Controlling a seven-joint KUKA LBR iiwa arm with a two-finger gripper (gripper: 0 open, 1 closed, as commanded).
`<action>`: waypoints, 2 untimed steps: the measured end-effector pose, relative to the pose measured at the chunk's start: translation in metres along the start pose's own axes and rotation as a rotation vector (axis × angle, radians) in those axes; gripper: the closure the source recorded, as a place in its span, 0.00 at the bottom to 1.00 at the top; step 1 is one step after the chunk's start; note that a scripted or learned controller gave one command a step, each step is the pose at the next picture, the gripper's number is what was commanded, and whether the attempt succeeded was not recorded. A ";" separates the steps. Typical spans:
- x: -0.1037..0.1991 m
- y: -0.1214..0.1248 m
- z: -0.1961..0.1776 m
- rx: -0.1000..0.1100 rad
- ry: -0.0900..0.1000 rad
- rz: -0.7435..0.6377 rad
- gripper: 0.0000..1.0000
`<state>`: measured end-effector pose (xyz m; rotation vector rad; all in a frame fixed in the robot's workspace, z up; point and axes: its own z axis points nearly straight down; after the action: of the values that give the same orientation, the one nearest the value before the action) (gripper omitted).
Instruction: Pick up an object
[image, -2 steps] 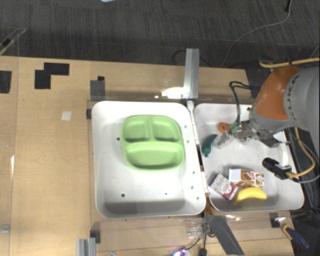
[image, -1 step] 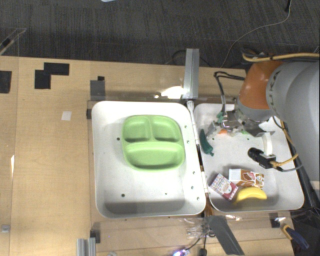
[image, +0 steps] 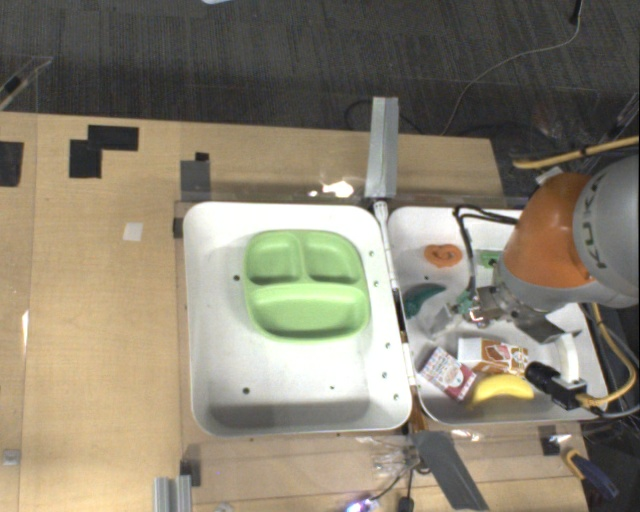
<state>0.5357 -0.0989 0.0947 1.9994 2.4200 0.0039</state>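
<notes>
1. The claw (image: 478, 308) is hanging low inside the right bin (image: 437, 405), under the arm's orange band (image: 545, 235); I cannot tell how it is set, as the wrist is hiding it.
2. No object is showing in its grip, so the pick looks not yet done.
3. The banana (image: 500, 390) is lying just below the claw, toward the bin's near wall, its long axis running left to right.
4. The small printed packet (image: 446, 371) is sitting down and to the left of the claw, touching the banana's left end.
5. The teal piece (image: 420, 297) is lying just left of the claw; the orange disc (image: 443, 255) sits above and left.
6. The green tray (image: 304, 282) is resting well apart to the left, in the other bin.
7. Judging by nearness, the coming move is turning on a short drop toward the banana.
</notes>
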 end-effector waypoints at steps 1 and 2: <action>0.018 0.049 -0.091 -0.003 -0.001 -0.069 0.00; -0.025 0.047 -0.019 0.001 -0.001 -0.008 0.00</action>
<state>0.5867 -0.1144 0.1143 1.9897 2.4279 0.0027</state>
